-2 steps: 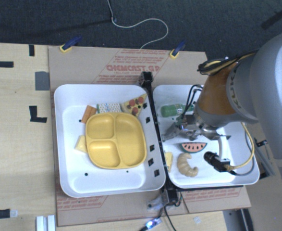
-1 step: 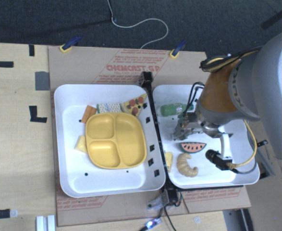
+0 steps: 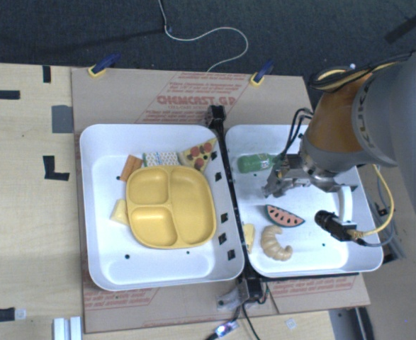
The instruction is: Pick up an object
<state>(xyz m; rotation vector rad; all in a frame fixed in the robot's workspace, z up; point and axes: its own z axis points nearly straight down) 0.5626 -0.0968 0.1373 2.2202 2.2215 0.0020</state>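
My gripper (image 3: 277, 183) hangs over the middle of the right bin (image 3: 356, 261), pointing left from the orange-banded wrist. A green bottle-like toy (image 3: 251, 163) lies just above and left of it. A watermelon slice (image 3: 284, 217) lies just below it, and a croissant (image 3: 275, 242) sits nearer the front wall. A small yellow piece (image 3: 249, 234) rests against the left wall of that bin. Nothing shows between the fingers.
The left bin (image 3: 98, 211) holds a yellow divided plate (image 3: 171, 205), a pizza slice (image 3: 199, 154), an orange stick (image 3: 130, 167), a patterned piece (image 3: 159, 159) and a pale yellow wedge (image 3: 119, 211). A black cable fitting (image 3: 333, 225) hangs beside the wrist.
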